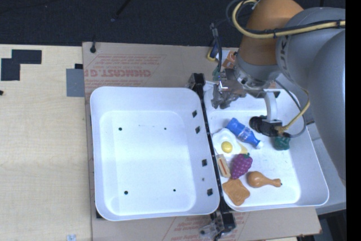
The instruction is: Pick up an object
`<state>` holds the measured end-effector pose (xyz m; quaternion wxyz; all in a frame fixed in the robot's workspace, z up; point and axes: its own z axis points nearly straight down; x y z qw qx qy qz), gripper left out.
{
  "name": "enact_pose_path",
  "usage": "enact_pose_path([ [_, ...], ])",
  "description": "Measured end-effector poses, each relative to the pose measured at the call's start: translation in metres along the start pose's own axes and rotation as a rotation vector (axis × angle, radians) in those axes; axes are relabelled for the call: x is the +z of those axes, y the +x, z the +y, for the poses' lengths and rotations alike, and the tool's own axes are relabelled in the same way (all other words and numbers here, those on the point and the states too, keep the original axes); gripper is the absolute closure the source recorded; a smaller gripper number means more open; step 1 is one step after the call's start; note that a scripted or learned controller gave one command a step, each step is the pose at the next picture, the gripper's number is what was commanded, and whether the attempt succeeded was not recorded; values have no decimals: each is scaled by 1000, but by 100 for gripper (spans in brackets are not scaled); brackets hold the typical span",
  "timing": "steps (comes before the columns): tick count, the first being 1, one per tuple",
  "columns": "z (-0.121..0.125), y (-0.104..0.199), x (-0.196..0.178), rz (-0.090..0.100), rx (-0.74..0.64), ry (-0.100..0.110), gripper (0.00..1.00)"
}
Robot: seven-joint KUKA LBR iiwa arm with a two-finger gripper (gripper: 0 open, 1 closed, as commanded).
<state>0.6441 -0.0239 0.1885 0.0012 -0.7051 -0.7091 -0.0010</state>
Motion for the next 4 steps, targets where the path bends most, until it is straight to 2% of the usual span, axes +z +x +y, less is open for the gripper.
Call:
enact_pose_path([
  [1,0,52,-21,-1,1,0,100],
  [2,-2,117,-6,-1,1,5,100],
  [3,-1,210,1,0,-3,3,100],
  [4,0,264,0,-1,0,3,100],
])
